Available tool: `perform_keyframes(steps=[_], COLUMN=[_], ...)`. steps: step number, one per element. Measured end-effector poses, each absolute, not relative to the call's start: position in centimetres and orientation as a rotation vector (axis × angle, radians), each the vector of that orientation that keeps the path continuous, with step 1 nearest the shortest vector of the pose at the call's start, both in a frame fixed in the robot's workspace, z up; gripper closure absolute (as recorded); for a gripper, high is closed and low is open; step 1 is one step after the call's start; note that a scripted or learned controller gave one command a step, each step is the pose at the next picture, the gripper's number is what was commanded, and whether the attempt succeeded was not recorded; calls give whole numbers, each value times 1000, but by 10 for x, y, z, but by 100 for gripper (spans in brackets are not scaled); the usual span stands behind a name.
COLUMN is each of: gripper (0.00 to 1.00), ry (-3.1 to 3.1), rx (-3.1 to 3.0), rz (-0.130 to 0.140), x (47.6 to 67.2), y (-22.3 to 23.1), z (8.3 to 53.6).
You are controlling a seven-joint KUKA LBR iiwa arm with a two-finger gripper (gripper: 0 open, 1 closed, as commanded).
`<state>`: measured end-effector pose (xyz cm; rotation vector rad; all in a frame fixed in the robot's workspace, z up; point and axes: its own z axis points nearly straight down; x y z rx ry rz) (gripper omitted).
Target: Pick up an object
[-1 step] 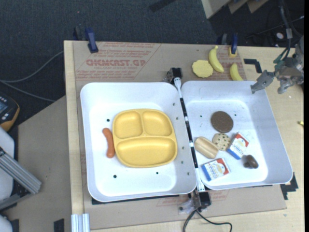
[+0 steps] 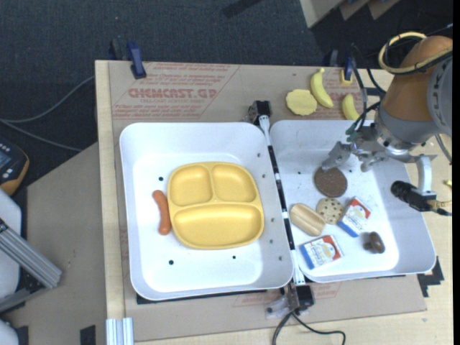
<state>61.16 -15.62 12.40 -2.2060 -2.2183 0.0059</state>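
So the pincer (image 2: 343, 155) hung low over the right bin (image 2: 302, 139) with its fingers spread apart and nothing between them, and I'd guess it was lined up for the brown cookie (image 2: 330, 182) sitting just below it. A bit further below the pincer were the bread roll (image 2: 307, 219), a cracker (image 2: 330, 208) and two little cartons (image 2: 353, 217), all crowded together. The yellow tray (image 2: 214, 205) and sausage (image 2: 162, 212) sat well off to its left in the other bin (image 2: 144, 149).
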Motion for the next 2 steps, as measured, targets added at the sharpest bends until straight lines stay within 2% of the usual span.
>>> perform_keyframes(steps=[1,2], gripper=[0,0], ry=[-2215,-2213], rx=[-2217,-2219], rz=[5,5], x=[584,513], y=[-141,-138], z=[81,84])
